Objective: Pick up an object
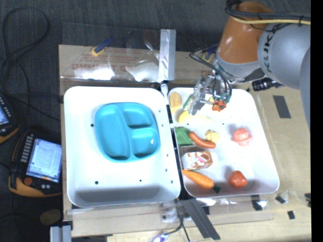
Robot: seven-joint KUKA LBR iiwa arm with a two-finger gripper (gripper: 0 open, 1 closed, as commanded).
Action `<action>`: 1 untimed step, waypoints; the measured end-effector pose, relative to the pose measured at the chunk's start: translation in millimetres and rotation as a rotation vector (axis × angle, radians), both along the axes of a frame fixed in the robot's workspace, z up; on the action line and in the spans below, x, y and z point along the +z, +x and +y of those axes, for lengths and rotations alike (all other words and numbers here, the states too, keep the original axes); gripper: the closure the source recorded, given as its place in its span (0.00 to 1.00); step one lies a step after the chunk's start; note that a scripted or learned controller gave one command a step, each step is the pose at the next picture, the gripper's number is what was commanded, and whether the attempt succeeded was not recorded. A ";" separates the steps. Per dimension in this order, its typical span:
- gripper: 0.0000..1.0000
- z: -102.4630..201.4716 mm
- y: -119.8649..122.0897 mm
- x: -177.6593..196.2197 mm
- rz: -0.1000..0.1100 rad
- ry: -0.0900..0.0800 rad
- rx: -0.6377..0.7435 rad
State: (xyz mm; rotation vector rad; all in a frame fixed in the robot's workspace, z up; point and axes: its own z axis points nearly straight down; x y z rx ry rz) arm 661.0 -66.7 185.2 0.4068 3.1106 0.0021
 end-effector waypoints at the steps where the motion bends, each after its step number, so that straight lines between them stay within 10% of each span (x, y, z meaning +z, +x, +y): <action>1: 1.00 55.5 -64.1 -1.6 0.005 0.000 -0.322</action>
